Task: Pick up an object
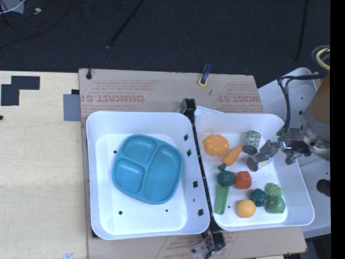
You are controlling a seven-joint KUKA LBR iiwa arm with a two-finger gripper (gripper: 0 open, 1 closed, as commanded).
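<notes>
My gripper [257, 158] hangs low over the right bin [302, 198], near its right middle, with the arm reaching in from the right. Just to its upper left stands a small green-and-white can [251, 140], very close to it. An orange carrot piece [232, 155] lies to its left, and a red tomato [243, 179] lies below it. I see nothing held in the gripper.
The right bin also holds an orange pumpkin [215, 144], a dark green vegetable [226, 177], a green cucumber [221, 198], a yellow fruit [246, 208], a teal piece [259, 197] and a green pepper [274, 203]. A blue divided plate [147, 168] lies in the left bin [102, 209].
</notes>
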